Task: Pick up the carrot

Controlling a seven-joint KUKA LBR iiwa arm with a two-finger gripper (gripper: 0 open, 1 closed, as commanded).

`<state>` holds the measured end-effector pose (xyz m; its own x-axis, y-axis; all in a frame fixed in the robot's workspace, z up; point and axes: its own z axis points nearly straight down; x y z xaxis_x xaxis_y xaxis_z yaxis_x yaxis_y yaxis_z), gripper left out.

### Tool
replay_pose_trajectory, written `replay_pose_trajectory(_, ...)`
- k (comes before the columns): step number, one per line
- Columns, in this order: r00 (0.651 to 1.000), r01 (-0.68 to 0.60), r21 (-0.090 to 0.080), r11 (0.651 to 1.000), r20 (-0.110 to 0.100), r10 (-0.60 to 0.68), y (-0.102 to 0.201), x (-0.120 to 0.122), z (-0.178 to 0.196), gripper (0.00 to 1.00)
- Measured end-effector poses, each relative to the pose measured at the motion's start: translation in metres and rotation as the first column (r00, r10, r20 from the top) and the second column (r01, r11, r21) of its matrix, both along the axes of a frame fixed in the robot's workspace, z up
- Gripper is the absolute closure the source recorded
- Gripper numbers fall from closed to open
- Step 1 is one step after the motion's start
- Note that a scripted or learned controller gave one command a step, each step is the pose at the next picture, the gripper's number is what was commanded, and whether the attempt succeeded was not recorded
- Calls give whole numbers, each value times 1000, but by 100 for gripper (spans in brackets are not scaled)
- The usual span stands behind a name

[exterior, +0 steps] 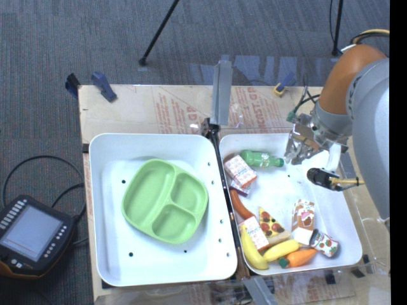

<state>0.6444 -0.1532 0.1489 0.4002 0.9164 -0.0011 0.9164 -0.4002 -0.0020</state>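
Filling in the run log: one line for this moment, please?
gripper above right bin's far side | carrot near corner, untouched | beside banana

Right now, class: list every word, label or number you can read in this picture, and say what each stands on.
Red lettering on the bench board: printed but unreadable from here.
Red-and-white carton: print too small to read.
Second small carton: print blurred.
Handheld pendant screen: no legible text.

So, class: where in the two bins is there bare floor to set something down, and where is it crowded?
Left bin: bare strips border the green plate all round. Right bin: a bare patch lies mid-bin between the green bottle, the gripper and the pizza slice. The near end is crowded: carrot, bananas, cartons.
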Motion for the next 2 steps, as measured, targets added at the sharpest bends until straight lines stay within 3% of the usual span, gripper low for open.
replay_pose_trajectory(1,1000,-2,1,1000,-1,2,1,0,0,0)
replay_pose_trajectory(2,988,-153,0,988,0,153,-12,-17,52,0)
